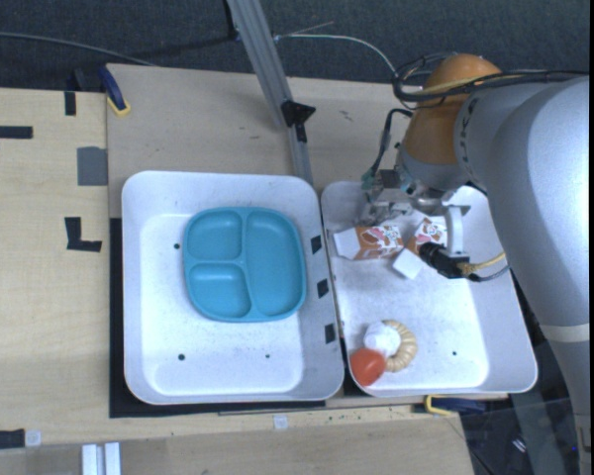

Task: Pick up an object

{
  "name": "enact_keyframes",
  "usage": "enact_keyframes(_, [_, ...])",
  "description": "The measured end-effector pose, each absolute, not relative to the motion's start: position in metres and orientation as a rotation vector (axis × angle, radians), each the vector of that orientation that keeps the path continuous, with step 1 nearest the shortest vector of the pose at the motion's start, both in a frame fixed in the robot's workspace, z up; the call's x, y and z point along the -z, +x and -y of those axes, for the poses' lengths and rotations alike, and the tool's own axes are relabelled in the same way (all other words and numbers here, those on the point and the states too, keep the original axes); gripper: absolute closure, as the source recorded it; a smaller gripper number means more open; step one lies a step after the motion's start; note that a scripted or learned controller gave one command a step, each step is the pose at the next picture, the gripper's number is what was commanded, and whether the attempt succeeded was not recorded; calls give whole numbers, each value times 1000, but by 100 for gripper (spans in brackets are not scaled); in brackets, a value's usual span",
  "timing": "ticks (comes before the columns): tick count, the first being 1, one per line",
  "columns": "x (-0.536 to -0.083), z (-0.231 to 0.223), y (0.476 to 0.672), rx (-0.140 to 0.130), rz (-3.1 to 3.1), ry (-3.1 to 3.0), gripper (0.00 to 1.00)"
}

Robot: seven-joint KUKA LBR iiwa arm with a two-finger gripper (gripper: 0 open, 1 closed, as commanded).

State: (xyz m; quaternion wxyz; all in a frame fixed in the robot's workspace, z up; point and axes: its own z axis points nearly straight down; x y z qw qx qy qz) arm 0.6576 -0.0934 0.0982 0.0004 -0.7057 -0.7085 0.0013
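A small white carton (379,240) with red and orange printing, too blurred to read, is lying in the right bin (475,359) near its far edge. The gripper (388,204) is hanging just above it; its grip cannot be told. A glossy blue divided plate (246,263) is sitting in the left bin (148,295).

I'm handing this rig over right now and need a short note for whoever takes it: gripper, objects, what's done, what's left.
Gripper: low at the far end of the right bin, over the printed packets; fingers not readable, no visible hold.
Right bin: packets at the far end; a tomato and a white-and-tan piece at the near end.
Left bin: blue divided plate.
Done: nothing lifted.
Left: grasp and lift one object.
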Motion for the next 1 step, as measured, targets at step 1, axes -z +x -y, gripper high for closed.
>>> enact_keyframes(1, [-140,91,658,2,2224,-2221,100])
